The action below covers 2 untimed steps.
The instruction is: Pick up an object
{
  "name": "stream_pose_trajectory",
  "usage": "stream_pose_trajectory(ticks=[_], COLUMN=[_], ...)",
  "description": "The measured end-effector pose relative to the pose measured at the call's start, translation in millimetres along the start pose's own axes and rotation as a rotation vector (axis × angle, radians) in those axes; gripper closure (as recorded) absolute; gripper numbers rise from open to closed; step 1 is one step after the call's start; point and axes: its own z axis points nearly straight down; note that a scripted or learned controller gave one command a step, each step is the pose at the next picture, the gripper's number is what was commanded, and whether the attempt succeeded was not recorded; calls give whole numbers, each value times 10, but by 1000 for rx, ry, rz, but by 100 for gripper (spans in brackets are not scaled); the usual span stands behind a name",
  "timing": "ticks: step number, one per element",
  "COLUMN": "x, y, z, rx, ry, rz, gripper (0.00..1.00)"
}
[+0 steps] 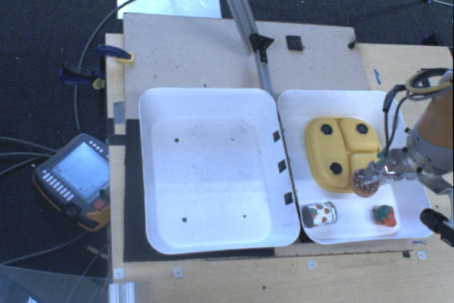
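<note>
Brown round doughnut-like object (pixel 365 183) sits just beside the yellow plastic tray (pixel 340 152); the gripper (pixel 376 174) is over it, probably to grasp.

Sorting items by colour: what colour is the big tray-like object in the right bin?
Yellow tray with dark spots, camera view.

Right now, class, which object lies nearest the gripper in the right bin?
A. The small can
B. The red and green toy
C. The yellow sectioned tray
C: the gripper sits at the lower right edge of the yellow sectioned tray; the small can and toy lie farther forward.
</note>
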Motion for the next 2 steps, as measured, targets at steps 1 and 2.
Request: stream_pose_trajectory(ticks=[1,2], x=[-18,-23], y=[-58,-36], z=[-603,-1143], rx=[0,-1], ry=[0,0], rz=[0,-1], gripper=[100,100])
